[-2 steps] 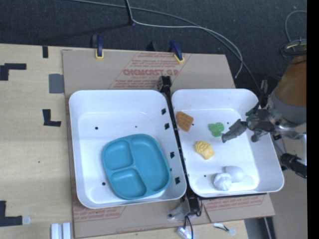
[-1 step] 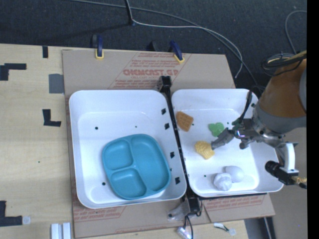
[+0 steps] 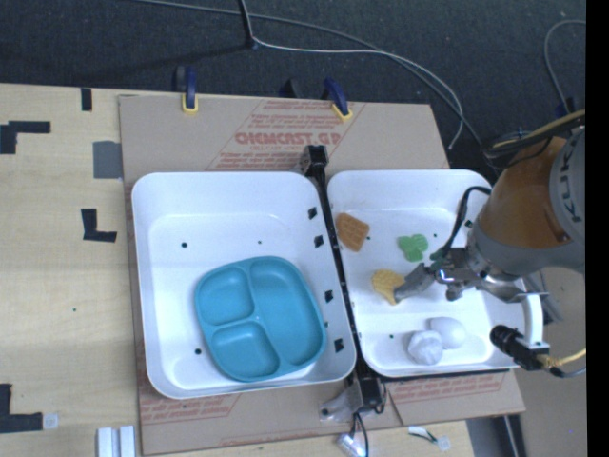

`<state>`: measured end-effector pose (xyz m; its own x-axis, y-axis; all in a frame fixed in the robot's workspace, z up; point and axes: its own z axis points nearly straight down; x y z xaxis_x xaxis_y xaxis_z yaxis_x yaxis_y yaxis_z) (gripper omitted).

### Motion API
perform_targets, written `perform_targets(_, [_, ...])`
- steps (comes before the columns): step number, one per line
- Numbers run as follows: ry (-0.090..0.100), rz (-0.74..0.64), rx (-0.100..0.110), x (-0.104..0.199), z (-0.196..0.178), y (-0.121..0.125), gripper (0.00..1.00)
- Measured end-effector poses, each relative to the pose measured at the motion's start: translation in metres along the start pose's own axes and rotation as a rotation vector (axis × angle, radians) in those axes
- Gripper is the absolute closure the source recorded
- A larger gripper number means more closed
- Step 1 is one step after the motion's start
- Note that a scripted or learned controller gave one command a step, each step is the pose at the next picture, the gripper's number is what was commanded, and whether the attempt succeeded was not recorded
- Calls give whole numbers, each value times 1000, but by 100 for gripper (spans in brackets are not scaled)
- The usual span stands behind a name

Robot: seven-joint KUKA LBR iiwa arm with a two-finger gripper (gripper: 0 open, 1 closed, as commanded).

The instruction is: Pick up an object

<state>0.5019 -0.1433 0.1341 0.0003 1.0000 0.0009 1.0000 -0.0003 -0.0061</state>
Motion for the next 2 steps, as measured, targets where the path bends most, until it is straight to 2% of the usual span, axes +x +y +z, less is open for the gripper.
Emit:
perform_targets(1, [-1,-1,-5,0,51,0,0])
perform_targets(2, [-2,0,-7,-1,38,1,100])
